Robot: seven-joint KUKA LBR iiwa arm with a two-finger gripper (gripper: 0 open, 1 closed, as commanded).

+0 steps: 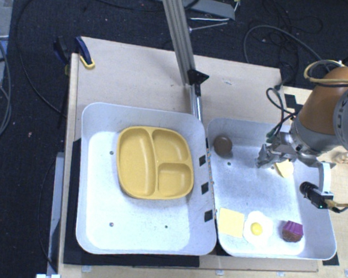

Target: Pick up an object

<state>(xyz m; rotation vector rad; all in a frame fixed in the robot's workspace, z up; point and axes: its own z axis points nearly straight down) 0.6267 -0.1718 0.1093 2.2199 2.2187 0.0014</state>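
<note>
Reaching: we have the gripper point(273, 155) low in the right bin point(243, 188), at its far right side, and we judge the step in hand to be closing in on a first pick.
Fingers: we cannot tell whether they stand wide or narrow; the wrist and cabling mask them from above.
Nearest candidate: a small pale yellow piece point(284, 169) lies on the bin floor just beside the gripper, on its right, partly tucked under the wrist.
Other candidates: a brown rounded object point(223, 145) sits near the bin's far left corner; a yellow square slice point(231, 222), a fried egg toy point(257, 228) and a purple object point(292, 231) line the near edge, well apart from the gripper.
Left bin: the left bin point(88, 219) bears a yellow divided plate point(156, 163), which we would leave alone, being broad and flat for two fingers.
Doing it well: we would centre the fingers over the pale piece before descending, since it now lies off to one side and a closing there would likely catch only its edge.
Risk: the piece sits close to the bin's right wall, so we would approach straight down and lift slowly to check that it comes along.
</note>
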